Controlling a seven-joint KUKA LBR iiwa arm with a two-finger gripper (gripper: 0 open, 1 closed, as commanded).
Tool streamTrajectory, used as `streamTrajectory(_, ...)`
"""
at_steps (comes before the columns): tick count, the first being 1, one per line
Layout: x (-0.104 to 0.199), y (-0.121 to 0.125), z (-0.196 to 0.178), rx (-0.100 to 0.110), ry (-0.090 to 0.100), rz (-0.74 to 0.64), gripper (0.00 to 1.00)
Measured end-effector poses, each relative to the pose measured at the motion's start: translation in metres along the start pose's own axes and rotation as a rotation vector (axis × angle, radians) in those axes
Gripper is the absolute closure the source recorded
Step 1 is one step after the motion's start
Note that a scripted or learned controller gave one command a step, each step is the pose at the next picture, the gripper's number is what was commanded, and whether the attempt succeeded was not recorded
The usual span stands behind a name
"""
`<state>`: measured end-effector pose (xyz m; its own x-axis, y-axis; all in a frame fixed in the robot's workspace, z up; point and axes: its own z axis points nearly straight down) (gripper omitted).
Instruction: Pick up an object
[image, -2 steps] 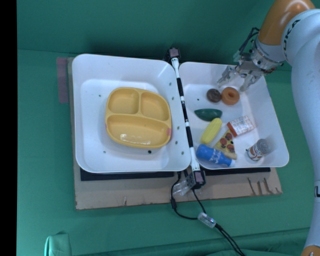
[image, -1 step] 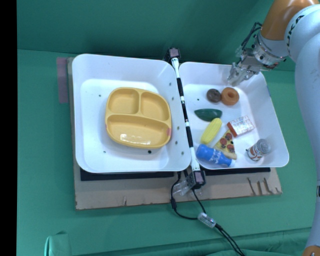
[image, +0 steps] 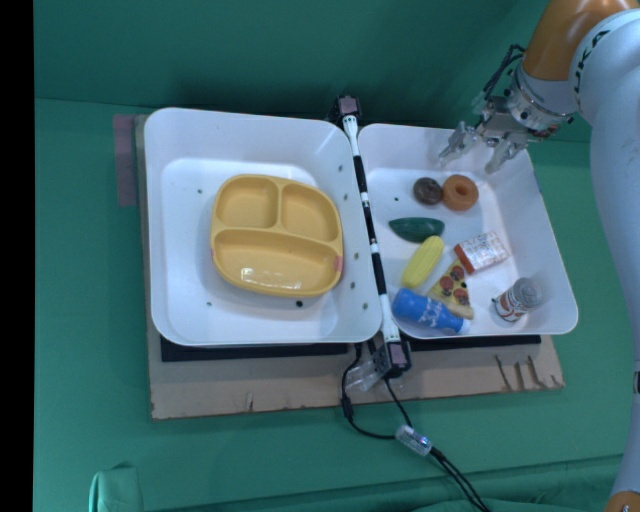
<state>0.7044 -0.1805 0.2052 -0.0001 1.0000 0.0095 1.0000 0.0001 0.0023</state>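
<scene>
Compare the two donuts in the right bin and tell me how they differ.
The chocolate donut is dark brown, while the orange donut is a light orange-tan. The chocolate donut looks smaller than the orange donut. The chocolate donut lies nearer the divider between the bins; the orange donut lies on its far side, toward the arm. Both are ring-shaped with a centre hole, lie flat side by side in the right bin, and sit below the gripper.

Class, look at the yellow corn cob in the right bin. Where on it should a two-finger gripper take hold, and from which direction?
Probably grip the corn cob across its narrow middle, coming straight down from above. It lies flat and slanted, so its long sides are the reachable faces. The fingers should close across its width, watching the pizza slice close by its lower side.
</scene>
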Motion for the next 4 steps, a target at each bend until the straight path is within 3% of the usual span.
streamTrajectory(1,-0.003,0.000,0.008,0.001,-0.003,-0.003,0.00)
streamTrajectory(2,0.015,-0.004,0.015,0.001,-0.027,0.007,0.00)
streamTrajectory(3,0.004,-0.003,0.017,0.006,-0.003,0.000,0.00)
streamTrajectory(4,0.001,-0.003,0.018,0.008,-0.001,-0.003,0.00)
